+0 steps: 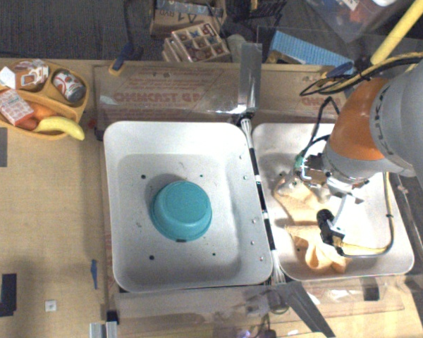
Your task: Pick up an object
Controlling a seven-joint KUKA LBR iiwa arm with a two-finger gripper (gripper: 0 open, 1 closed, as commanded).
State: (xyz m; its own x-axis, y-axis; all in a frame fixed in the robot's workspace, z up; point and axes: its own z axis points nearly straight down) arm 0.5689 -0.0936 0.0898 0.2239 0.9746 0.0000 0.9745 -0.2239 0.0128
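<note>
Gripper (290, 182) low in right bin (398, 259), finger state unclear. Teal bowl (182, 210) at 9 o'clock untouched; nothing visibly lifted.

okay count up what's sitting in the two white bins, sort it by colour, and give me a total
Teal: 1, the upturned bowl in the left bin.
Tan: 2, a flat piece and a folded piece, both in the right bin under the arm.
Total: 3.
</note>
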